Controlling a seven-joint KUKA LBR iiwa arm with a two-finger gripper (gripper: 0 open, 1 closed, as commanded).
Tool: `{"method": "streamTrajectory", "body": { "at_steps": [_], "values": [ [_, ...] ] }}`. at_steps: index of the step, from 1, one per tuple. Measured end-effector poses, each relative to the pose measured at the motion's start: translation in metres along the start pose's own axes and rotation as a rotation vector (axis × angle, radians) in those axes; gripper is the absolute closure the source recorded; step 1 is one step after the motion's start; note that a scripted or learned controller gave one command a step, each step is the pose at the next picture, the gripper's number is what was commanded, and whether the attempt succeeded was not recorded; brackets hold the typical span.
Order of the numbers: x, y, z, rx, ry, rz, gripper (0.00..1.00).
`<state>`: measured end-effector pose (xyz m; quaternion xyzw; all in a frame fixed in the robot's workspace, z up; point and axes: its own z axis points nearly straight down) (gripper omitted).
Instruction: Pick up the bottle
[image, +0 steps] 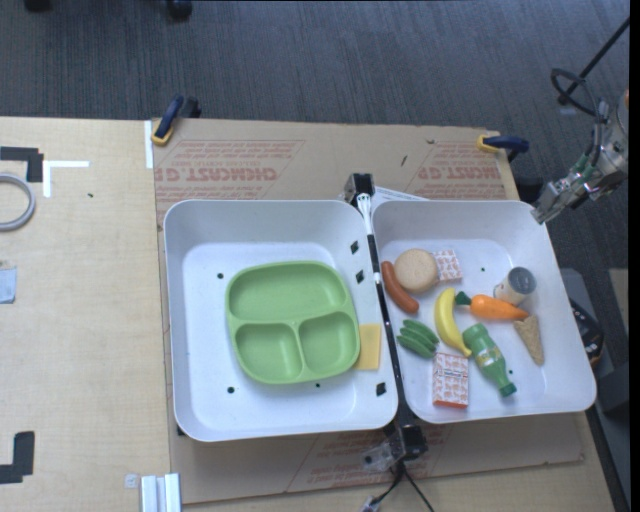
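From the overhead camera, my pincer (553, 205) hangs at the far right, just outside the upper right corner of the right bin (570, 400), and I cannot tell how it is set from this slant; nothing sits in it. The bottle (488, 360), green with a white cap, lies flat on the floor of that right bin, down and to the left of my pincer, well apart from it. Its long axis runs on a diagonal, from the fat end near the banana (447, 320) at upper left down to the cap at lower right. I judge the coming move as a reach inward and toward the near side of the bin, with the wrist turned so I close across that diagonal rather than along it. The bottle is crowded: the banana touches or nearly touches its upper end, the carrot (497, 308) lies just above it, a red and white carton (451, 380) sits just to its left, and a cone (531, 338) lies to its right. The same bin also holds a bun (415, 269), a sausage (398, 288), a green pod (417, 338) and a small grey-topped jar (518, 284). The left bin (190, 400) holds a green divided plate (293, 322), its compartments bare, with a yellow slice of cheese (370, 347) beside it.
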<state>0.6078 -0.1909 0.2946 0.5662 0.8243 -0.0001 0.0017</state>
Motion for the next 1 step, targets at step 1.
{"method": "streamTrajectory", "body": {
  "at_steps": [1],
  "values": [
    [-0.0111,-0.0511,-0.0024,0.002,0.001,0.088,1.00]
  ]
}}
